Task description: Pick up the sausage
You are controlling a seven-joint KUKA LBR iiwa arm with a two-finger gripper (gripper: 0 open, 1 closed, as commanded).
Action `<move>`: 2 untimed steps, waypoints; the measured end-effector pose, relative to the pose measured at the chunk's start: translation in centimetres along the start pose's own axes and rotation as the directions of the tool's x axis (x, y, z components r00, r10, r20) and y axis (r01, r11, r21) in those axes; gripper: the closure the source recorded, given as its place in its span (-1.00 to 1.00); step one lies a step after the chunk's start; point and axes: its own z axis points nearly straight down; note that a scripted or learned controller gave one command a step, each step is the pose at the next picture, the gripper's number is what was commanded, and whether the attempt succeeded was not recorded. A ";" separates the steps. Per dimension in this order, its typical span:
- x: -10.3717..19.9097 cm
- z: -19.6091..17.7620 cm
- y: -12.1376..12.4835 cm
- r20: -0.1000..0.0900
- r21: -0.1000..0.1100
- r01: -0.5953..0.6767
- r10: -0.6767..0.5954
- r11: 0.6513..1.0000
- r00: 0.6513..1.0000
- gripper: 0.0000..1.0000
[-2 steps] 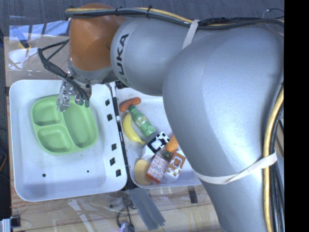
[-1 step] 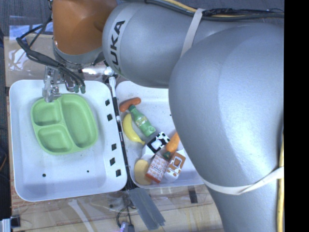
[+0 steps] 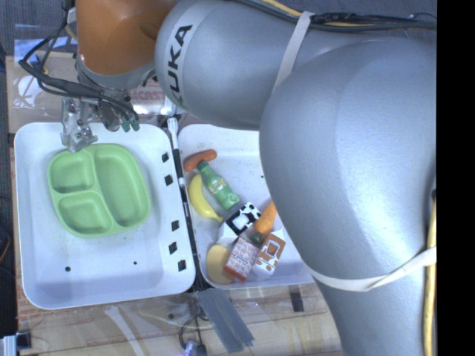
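So nearest the camera there's a dark grey flat piece [image 3: 223,319] lying on the wooden counter [image 3: 96,321], right below where the two bins meet. Moving up, the right bin [image 3: 236,141] is where all the clutter is: at its near edge a small red-and-white carton [image 3: 241,259] sits next to a brown-and-white box [image 3: 271,252], with a round yellowish thing [image 3: 216,260] just to the left of them. Above those, a black-and-white checkered block [image 3: 244,216] and an orange carrot-looking piece [image 3: 266,219] half tucked under the arm. Then a banana [image 3: 199,199] lying alongside a green bottle [image 3: 217,186] with a red cap. The sausage [image 3: 199,159], orange-red, lies at the far end of that pile, just above the bottle's cap and near the divider between the bins.

Left bin [image 3: 37,273] has a green three-compartment plate [image 3: 98,189] in its far half. The jaws [image 3: 78,134] hang over the far-left corner of that bin, just above the plate's far edge, well away from the sausage. Can't tell if they're open or closed, nothing visible in them. The big grey arm [image 3: 341,162] covers the whole right side.
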 end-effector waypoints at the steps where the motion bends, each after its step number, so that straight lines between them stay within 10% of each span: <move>1: 0.1 1.9 0.0 -0.004 -0.002 0.296 -0.296 0.955 0.955 1.00; 2: 0.2 2.4 -0.3 -0.004 -0.004 0.563 -0.563 0.827 0.827 1.00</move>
